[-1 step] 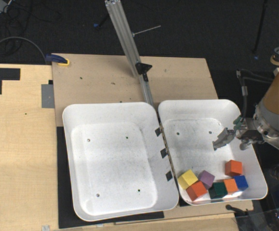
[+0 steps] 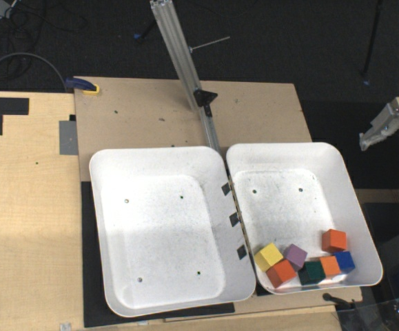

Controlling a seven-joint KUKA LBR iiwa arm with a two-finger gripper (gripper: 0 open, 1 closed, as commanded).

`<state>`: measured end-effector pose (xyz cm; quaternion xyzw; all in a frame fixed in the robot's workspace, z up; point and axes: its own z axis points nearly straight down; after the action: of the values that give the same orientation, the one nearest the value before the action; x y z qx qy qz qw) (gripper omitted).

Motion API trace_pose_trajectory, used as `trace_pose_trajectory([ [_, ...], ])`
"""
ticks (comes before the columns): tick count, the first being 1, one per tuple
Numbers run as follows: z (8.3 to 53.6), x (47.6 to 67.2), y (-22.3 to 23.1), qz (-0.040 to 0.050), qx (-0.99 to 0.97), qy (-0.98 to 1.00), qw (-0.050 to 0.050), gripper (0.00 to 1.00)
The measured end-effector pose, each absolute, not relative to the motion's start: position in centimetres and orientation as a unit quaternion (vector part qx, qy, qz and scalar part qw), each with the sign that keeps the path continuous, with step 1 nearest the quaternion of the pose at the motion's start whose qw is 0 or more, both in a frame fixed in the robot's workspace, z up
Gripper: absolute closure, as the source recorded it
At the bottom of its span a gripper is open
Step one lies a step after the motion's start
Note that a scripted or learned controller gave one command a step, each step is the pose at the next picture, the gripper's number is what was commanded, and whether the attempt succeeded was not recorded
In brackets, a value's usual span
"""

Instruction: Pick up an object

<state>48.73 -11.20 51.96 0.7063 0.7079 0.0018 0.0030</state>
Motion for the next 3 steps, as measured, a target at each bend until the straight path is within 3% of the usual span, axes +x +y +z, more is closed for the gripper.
trace_pose_trajectory([
  [1,54.2,48.7,-8.6,0.0002,0.706,0.708,0.0,0.0],
  [3,54.0,48.7,0.2,-0.001,0.706,0.708,-0.002,0.0],
])
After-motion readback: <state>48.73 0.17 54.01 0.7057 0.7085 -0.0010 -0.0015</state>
